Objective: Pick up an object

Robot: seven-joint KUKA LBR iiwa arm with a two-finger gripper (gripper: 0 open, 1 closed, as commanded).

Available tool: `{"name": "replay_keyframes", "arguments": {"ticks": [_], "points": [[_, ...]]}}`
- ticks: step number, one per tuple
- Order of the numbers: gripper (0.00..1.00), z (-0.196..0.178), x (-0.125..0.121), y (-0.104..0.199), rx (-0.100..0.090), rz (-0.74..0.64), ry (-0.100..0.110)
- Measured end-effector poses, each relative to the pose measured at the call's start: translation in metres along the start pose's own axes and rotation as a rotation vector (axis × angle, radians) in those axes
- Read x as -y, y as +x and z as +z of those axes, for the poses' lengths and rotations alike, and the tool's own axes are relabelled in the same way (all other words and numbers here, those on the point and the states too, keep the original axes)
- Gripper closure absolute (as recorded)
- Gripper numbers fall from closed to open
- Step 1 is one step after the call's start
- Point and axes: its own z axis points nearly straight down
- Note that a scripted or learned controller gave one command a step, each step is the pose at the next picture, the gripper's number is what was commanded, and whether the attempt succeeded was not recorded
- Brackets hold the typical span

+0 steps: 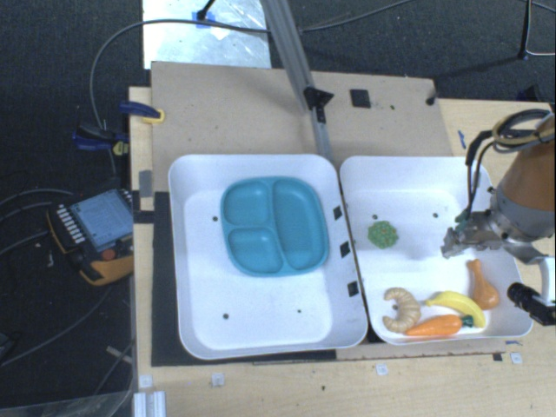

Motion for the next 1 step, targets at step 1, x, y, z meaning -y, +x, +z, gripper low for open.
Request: {"name": "replay_keyframes", "arguments": {"ticks": [1], "points": [[1.0, -0.0461, 0.0006, -0.0073, 0.001, 0.001, -0.002]]}}
